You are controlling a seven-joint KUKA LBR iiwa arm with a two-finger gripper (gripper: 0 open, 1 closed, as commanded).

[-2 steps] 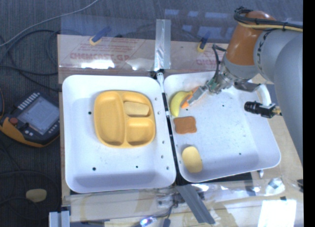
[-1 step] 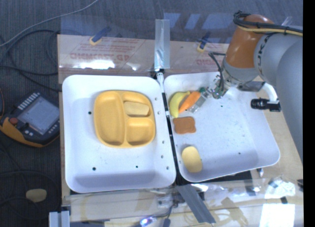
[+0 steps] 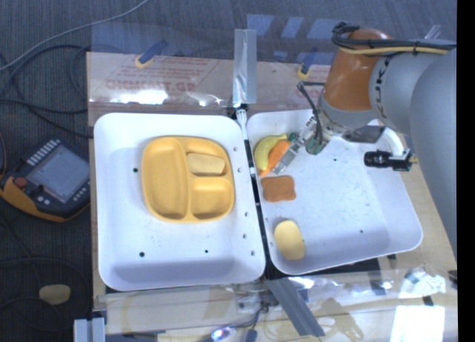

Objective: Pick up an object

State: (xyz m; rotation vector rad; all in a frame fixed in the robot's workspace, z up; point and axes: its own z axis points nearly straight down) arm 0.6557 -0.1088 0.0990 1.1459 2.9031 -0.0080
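The left bin (image 3: 111,207) held a yellow divided tray (image 3: 188,178) with a tan piece (image 3: 205,163) in its upper right compartment. In the right bin (image 3: 371,214), a banana (image 3: 265,149), an orange carrot (image 3: 275,156), a brown patty (image 3: 278,188) and a pale yellow lump (image 3: 289,238) lay near the left wall. The gripper (image 3: 291,152) sat at the carrot; whether its jaws were released or clenched could not be told.

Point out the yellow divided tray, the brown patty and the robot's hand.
yellow divided tray (image 3: 169,181): camera view, floor of its long left compartment.
brown patty (image 3: 278,188): camera view, middle of its top face.
hand (image 3: 291,150): camera view, midway between its fingertips, over the orange piece.
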